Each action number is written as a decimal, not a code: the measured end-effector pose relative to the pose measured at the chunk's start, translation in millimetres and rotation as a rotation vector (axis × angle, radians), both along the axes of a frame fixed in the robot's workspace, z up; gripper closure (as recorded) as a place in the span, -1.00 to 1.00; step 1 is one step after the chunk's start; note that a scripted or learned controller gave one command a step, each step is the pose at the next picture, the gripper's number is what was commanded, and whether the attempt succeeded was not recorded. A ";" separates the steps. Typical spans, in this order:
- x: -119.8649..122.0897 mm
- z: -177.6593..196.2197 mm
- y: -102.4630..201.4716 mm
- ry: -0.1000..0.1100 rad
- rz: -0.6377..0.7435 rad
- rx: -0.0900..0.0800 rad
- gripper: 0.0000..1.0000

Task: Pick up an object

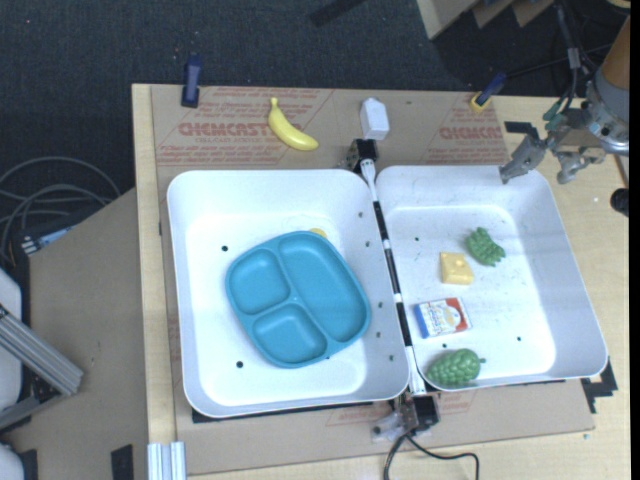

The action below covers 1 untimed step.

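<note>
The hand (548, 158) hangs over the far right corner of the right bin (560, 238), its 2 fingers spread apart with nothing between them. It sits above the bin's rim, well apart from every candidate object.

4 things lie in the right bin: a small green leafy toy (485, 246) toward the far side, a yellow cheese wedge (456, 268) just beside it, a small red, white and blue packet (441, 318) nearer the middle divider, and a green bumpy toy, perhaps grapes or broccoli, (455, 367) resting against the near rim. The left bin (200, 218) holds a blue 3-compartment plate (295, 298) with a small yellow thing peeking from behind its far edge. A toy banana (291, 128) lies on the table (150, 268) beyond the bins.

Risks, as I judge them: the leafy toy and cheese wedge sit close together, so a descent between them may nudge both and close on neither. The packet looks flat and may slip under the fingertips. The green toy at the near rim leaves little room for a finger on the wall side, so a collision with the bin is likely.
</note>
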<state>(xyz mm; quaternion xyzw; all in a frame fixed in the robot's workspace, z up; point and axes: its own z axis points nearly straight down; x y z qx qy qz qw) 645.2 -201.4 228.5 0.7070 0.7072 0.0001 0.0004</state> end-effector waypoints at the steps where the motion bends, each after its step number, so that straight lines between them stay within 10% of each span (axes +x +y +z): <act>1: -32.7 -78.8 15.9 0.002 -0.001 0.001 -1.00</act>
